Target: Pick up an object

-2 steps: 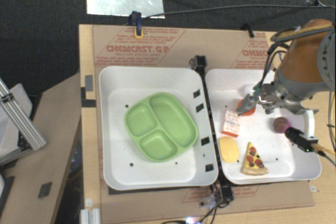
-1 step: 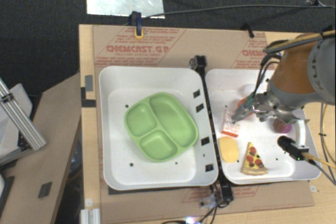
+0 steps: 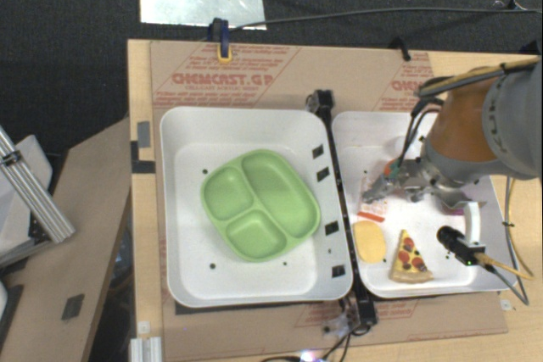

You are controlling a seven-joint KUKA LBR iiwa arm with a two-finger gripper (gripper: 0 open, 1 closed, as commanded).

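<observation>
right bin [image 3: 373,131]: fingers [image 3: 378,190] state unclear; yellow disc [image 3: 370,242], pizza slice [image 3: 411,258] near | left bin [image 3: 182,182]: green tray [image 3: 260,204]

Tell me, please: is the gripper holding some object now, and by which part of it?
It cannot be told. The gripper is low in the right bin, above the yellow round piece and the pizza slice, which both lie apart from it.

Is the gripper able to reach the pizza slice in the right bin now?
Probably yes. The pizza slice lies uncovered near the front of the right bin, beside the yellow piece, and the gripper is just behind it.
</observation>
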